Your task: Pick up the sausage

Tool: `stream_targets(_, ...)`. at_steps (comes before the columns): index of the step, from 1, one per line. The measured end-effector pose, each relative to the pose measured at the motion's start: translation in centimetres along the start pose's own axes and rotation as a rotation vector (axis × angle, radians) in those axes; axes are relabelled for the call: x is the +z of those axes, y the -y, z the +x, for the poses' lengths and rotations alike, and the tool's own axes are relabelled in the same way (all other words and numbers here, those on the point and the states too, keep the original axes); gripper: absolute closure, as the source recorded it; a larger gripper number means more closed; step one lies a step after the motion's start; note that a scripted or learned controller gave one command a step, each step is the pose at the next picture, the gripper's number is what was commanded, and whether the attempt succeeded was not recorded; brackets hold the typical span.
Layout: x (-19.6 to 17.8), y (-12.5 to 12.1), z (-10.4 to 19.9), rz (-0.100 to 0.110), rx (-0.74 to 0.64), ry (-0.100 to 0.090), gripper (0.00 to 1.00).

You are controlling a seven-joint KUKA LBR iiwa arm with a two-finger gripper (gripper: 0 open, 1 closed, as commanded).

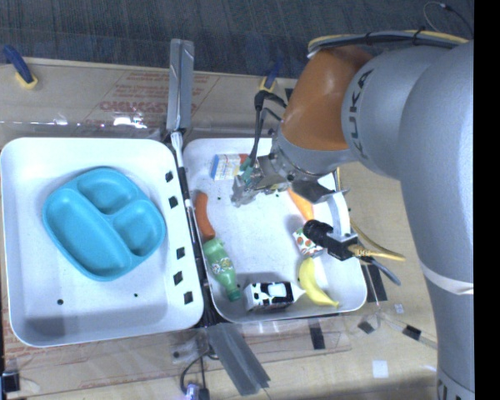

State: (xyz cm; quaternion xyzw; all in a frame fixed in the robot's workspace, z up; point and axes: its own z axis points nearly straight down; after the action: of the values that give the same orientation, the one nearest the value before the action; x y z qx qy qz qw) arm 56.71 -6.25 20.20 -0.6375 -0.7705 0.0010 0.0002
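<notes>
1. Left bin (17, 223): white, shallow.
2. Plate (104, 221): blue, with three compartments. It lies in the middle of the left bin, a little toward the far edge.
3. Right bin (258, 240): white, and set against the left bin's right edge.
4. Sausage (202, 212): orange-red. It lies lengthwise along the right bin's left edge, about halfway down, and is apart from the gripper.
5. Bottle (220, 267): green and on its side. It lies along the same left edge, just beyond the sausage's near end, and points toward the near-left corner.
6. Box (225, 167): pale with blue and orange print, in the far-left corner of the right bin.
7. Gripper (246, 188): it is over bare floor in the far-left part of the right bin, just beside the box and right of the sausage. Whether the claw is open or closed cannot be told.
8. Carton (269, 294): black and white, at the right bin's near edge and right of the bottle.
9. Orange piece (301, 204): toward the right edge, partly under the arm. What it is cannot be told.
10. Packet (303, 242): small and patterned, between the orange piece and the banana.
11. Banana (314, 283): yellow, in the near-right corner, just beside the carton.
12. Arm (400, 98): grey with an orange band, reaching in over the right bin's far-right corner.
</notes>
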Motion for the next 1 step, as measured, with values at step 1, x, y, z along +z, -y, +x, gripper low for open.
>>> stream_targets(1, 0.05, 0.01, 0.01, 0.001, 0.000, 0.000, 0.00)
